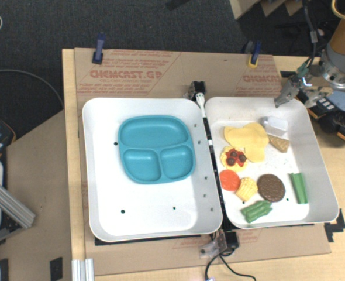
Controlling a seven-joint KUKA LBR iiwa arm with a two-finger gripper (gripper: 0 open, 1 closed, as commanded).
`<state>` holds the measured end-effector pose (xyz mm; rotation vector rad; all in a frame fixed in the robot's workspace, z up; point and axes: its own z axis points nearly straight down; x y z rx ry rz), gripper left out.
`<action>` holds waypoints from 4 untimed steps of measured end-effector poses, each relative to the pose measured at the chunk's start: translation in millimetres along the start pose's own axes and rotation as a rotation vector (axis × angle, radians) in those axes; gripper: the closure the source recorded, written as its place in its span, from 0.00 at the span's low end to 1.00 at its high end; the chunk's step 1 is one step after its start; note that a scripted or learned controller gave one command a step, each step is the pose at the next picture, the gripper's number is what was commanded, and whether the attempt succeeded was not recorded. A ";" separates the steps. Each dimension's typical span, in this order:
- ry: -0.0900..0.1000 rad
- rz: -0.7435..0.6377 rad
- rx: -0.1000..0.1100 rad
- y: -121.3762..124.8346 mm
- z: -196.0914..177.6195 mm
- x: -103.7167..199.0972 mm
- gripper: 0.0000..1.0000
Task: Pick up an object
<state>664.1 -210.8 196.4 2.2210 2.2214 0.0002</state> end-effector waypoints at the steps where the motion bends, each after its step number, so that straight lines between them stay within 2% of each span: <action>1: 0.002 -0.006 0.003 -0.6 9.7 77.6 0.00; 2: 0.002 -0.005 0.003 -26.7 -13.7 159.7 0.00; 3: 0.003 -0.005 0.007 -52.9 13.1 214.7 0.00; 4: 0.001 -0.006 0.000 -53.9 11.7 295.0 0.00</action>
